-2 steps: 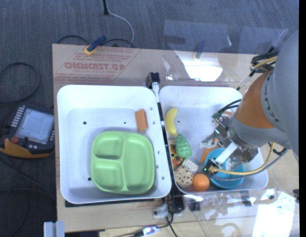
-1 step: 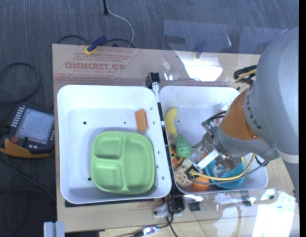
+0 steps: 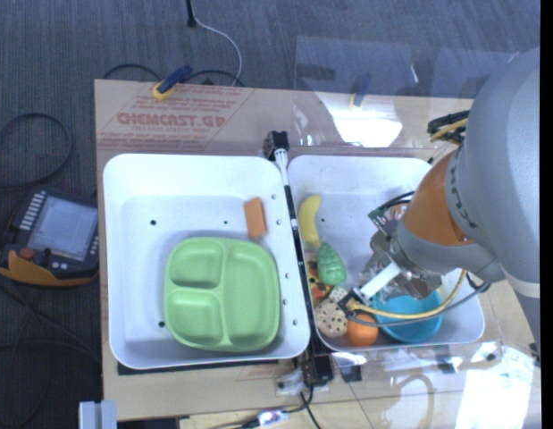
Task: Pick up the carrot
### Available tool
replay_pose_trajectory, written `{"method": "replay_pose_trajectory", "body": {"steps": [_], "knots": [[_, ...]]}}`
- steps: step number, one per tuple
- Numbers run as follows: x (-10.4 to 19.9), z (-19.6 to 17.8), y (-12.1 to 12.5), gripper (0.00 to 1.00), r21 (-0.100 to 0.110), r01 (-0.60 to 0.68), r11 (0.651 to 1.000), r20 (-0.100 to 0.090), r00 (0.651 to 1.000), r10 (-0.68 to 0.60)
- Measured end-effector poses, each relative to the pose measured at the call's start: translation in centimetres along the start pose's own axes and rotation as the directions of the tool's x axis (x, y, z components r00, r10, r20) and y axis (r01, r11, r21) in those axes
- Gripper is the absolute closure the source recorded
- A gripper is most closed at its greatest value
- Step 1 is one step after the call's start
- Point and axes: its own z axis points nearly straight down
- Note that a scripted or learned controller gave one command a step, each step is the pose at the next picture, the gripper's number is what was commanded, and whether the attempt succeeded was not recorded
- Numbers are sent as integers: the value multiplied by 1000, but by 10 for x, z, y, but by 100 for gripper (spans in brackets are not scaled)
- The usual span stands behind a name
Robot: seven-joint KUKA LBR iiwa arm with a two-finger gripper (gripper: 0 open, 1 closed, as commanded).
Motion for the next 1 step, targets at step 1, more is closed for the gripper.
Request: {"method": "replay_pose_trajectory", "body": {"steps": [1], "knots": [[-4,5,-4,0,16,-5,1000,12,1000,5]]}}
